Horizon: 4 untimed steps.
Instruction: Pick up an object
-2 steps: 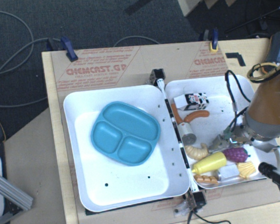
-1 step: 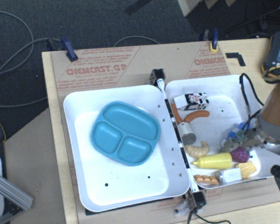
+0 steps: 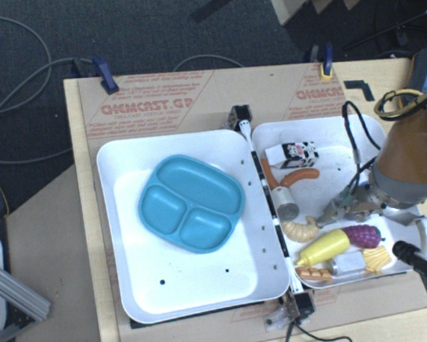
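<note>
two shallow white bins sit side by side on a brown bench printed with red lettering. the left bin (image 3: 134,287) holds a blue divided plate (image 3: 192,202) with three compartments, lying a little toward the bin's far side; the white floor around it carries a few small dark specks.

the right bin (image 3: 329,127) is crowded along its near half. at the far end lies a small white card with black markings (image 3: 297,151). just in front of it an orange sausage-shaped toy (image 3: 301,174) stretches across, and beside the dividing wall a small grey cylinder (image 3: 286,211) stands near a pale croissant-like piece (image 3: 302,230). toward the near rim a yellow squeeze bottle (image 3: 324,247) lies on its side, its nozzle pointing at the left bin, touching a purple bunch of grapes (image 3: 363,235) at its other end. below them a clutter of small orange and yellow toy foods (image 3: 347,266) rests against the near wall.

the arm reaches in from the right, its orange band (image 3: 415,156) above a grey wrist. the gripper (image 3: 346,205) hangs low over the middle of the right bin, just above the grapes and beside the croissant-like piece. its tips blur into the bin floor, so whether they are spread or closed cannot be told, and nothing is visibly between them.
</note>
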Tool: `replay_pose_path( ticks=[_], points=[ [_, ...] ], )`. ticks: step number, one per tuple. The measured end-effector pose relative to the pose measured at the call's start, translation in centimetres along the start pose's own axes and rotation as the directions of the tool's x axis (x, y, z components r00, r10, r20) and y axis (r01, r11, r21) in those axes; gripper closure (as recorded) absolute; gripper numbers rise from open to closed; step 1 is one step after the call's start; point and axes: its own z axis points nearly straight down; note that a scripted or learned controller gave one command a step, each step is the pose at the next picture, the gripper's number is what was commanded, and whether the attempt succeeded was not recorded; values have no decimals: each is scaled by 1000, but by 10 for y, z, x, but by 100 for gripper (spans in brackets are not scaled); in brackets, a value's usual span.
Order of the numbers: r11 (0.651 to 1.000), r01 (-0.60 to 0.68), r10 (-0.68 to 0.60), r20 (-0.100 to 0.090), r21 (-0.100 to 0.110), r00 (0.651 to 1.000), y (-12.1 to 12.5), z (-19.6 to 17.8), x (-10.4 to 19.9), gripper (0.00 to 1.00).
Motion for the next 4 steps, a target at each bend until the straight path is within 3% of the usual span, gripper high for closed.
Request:
replay_pose_path(
  ticks=[1, 2, 3, 4],
  points=[
    [1000, -3, 3, 4, -5, 1000, 69, -10, -46, 0],
    [1000, 1, -1, -1, 1, 1000, 108, 1, -9, 0],
    [1000, -10, 10, 2, 7, 1000, 125, 0, 20, 0],
    [999, -13, 13, 8, 33, 1000, 156, 4, 46, 0]
  ],
)
